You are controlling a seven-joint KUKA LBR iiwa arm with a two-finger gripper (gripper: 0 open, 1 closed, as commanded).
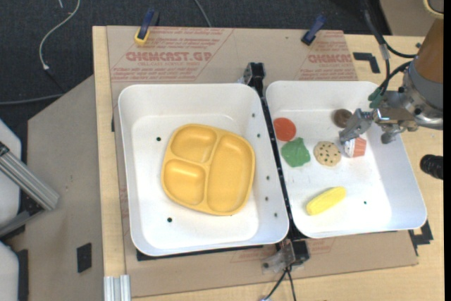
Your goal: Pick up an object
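The right bin holds several small items: a red disc, a green leafy piece, a round cookie, a brown lump and a yellow corn cob. A small red and white piece lies near the bin's middle. My gripper reaches in from the right and hangs directly over this piece, just right of the cookie and below the brown lump. Whether it touches the piece is hidden by the gripper's own body.
A yellow divided plate lies in the left bin. A black clamp sits where the bins meet at the back. Blue clips hold the cardboard base. Cables run along the dark floor behind.
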